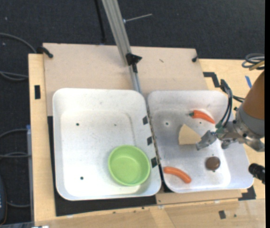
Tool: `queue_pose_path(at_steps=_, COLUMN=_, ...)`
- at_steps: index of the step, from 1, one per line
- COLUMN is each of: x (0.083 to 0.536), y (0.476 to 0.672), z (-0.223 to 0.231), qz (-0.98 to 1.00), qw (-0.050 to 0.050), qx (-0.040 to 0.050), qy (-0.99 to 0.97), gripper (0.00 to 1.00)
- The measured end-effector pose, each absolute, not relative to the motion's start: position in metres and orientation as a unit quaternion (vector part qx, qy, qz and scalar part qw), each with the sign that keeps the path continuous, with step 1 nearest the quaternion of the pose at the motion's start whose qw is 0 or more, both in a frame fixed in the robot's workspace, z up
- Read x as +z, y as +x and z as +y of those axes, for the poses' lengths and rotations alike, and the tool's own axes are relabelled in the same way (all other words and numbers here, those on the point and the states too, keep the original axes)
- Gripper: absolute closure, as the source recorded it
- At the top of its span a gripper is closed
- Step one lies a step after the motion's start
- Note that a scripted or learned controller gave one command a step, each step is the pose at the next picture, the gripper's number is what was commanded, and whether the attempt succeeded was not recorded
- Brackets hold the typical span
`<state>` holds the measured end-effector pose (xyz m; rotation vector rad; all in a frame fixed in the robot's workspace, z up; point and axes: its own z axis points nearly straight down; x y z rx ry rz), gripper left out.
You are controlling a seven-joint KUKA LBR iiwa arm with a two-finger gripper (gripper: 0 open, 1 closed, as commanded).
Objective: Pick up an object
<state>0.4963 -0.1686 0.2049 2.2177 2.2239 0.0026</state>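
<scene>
Progress: nothing lifted yet. Green bowl (129, 165) sits far left of the pincer (205, 142), in the other bin. Lower orange carrot (177, 174) lies below-left; tan wedge (188, 135) just beside it; upper carrot (202, 115) above; brown ball (213, 163) below. Pincer appears released, fingers spread with nothing between them, though blurred; the arm is cut off at the frame edge.

The bench (97, 65) is pale wood with a lighter board laid over its far part. Two shallow white bins rest on it, touching side by side: the right bin (172, 103) lies under the pincer (205, 141), the left bin (78, 103) well to its left (a dark mat seems to lie beneath them).
</scene>
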Motion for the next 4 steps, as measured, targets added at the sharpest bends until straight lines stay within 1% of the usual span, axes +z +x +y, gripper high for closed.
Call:
queue_pose_path(at_steps=1, x=0.205, y=0.496, z=-0.169, qz=0.708, qw=0.001, qx=0.0009, qy=0.707, gripper=0.00)
queue_pose_path(at_steps=2, x=0.158, y=0.491, z=-0.178, qz=0.707, qw=-0.001, qx=-0.0017, qy=0.708, gripper=0.00)
queue_pose_path(at_steps=3, x=0.105, y=0.490, z=-0.179, qz=0.707, qw=-0.001, qx=-0.0018, qy=0.707, gripper=0.00)
queue_pose_path(at_steps=4, x=0.119, y=0.492, z=-0.179, qz=0.705, qw=0.002, qx=0.0013, qy=0.709, gripper=1.00)
